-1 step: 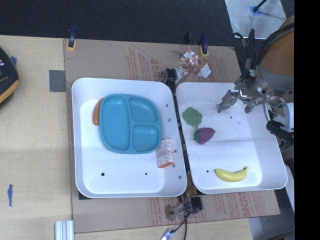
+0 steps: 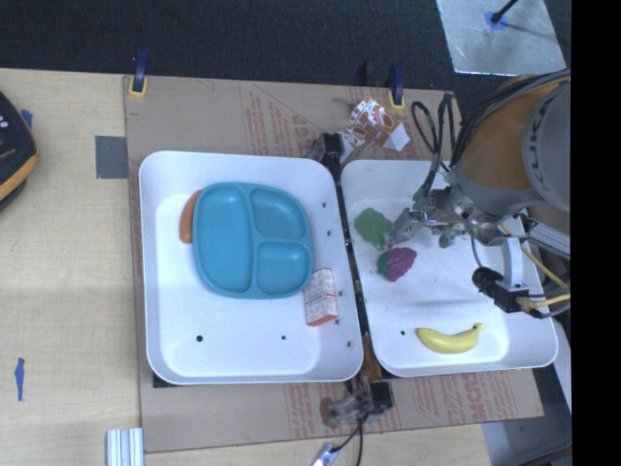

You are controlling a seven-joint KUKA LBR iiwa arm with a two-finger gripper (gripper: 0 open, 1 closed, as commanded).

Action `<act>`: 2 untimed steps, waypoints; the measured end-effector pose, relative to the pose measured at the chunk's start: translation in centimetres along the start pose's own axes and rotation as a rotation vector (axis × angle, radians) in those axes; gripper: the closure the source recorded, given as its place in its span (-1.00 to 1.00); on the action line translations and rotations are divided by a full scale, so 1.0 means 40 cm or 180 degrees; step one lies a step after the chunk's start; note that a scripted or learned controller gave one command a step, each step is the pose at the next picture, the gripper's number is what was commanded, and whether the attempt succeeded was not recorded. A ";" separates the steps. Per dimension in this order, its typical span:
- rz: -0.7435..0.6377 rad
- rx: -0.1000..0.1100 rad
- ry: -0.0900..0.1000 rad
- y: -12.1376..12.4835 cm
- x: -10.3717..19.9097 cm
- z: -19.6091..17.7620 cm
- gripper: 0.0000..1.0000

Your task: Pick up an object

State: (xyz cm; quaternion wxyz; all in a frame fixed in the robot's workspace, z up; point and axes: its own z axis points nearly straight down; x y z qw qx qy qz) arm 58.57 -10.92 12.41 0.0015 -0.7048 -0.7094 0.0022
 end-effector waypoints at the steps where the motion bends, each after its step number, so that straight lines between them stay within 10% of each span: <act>1: 0.0007 -0.0003 0.0000 -0.045 0.036 0.082 -1.00; 2: -0.0005 0.0003 -0.0005 -0.045 0.034 0.056 1.00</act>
